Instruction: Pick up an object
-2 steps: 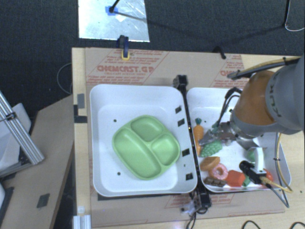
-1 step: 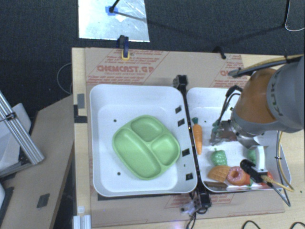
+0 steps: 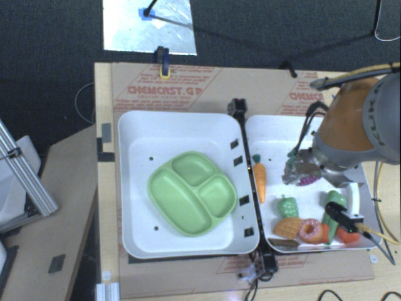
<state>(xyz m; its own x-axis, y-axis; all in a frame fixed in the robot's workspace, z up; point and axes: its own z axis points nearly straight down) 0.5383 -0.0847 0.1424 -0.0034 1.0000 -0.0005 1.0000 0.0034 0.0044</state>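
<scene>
Jaws blurred over purple object; open or closed, cannot tell

1 fixed camera looks down at a slant from well above the bench, far enough to take in both white bins, with the arm entering right of the bins and dark floor beyond the bench's far edge.

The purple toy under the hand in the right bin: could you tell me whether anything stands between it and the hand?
Nothing visible does. The hand sits right over the purple toy in the right bin. The carrot, green toy and donut lie apart from it, to its left and below it in the camera view.
</scene>
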